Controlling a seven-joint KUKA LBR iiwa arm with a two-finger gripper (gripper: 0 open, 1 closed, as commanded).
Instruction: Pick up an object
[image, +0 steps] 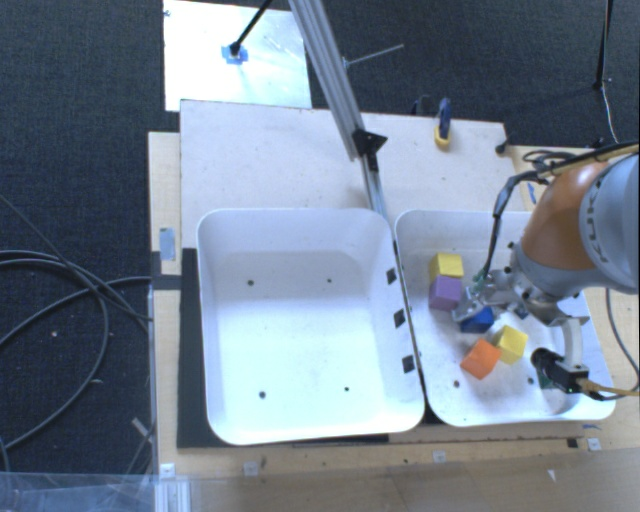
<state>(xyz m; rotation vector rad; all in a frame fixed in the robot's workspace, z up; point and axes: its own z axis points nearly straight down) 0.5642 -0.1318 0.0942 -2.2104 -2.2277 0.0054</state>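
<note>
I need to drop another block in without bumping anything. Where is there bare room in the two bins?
The left bin offers bare floor wall to wall. The right bin is crowded mid-floor: yellow block, purple block, blue block, orange block, a second yellow block, with the end effector beside them. Its bare patches are the strip along the near wall and the far corner behind the yellow block.

Dark carpet (80, 120) surrounds a pale wooden bench (270, 150); black cables (60, 300) trail left.

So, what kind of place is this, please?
Probably a robotics lab test bench. Two white bins sit on a board, a grey and orange arm reaches over small coloured blocks, and loose cables lie on dark carpet.
</note>
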